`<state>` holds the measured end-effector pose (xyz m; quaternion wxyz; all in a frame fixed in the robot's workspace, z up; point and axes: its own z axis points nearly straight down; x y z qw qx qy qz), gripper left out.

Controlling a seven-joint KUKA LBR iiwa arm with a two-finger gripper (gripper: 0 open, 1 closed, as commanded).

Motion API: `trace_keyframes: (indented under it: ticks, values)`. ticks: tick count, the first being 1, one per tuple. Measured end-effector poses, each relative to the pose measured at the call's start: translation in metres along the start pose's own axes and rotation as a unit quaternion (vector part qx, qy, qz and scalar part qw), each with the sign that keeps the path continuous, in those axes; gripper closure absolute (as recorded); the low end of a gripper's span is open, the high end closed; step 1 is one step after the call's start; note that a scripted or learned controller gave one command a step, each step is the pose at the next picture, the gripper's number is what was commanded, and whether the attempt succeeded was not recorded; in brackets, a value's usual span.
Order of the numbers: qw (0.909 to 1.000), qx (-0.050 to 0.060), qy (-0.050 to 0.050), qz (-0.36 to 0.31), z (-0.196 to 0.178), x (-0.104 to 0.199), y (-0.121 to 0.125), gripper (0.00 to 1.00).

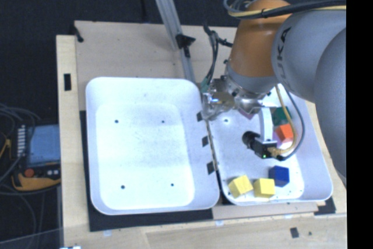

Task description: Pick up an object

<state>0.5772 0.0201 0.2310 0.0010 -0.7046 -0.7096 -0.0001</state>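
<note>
Your gripper (213,102) hangs low over the left rim of the right bin (317,186), right at the seam where the two bins meet. From this angle you cannot tell whether it is spread or closed up, and you can see nothing gripped in it.

The things to pick all lie in that same right bin, to the gripper's right and nearer the front. Count five blocks. One orange block (284,133) sits near the bin's right side, with one green block (282,117) touching it just behind, partly hidden by cabling. One blue block (280,175) lies toward the front. Two yellow blocks (240,186) sit side by side against the front wall, the right-hand one just beside the blue block. All five are well apart from the gripper.

The grey arm (315,49) crosses the bin's back right corner. The left bin (93,93) lies beside it, with four small dark dots on its floor.
</note>
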Motion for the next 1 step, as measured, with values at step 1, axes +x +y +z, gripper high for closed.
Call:
trace_keyframes:
  ticks: [1]
  values:
    - [1.0000,-0.002,0.000,-0.001,-0.0129,0.0528,-0.0101,1.00]
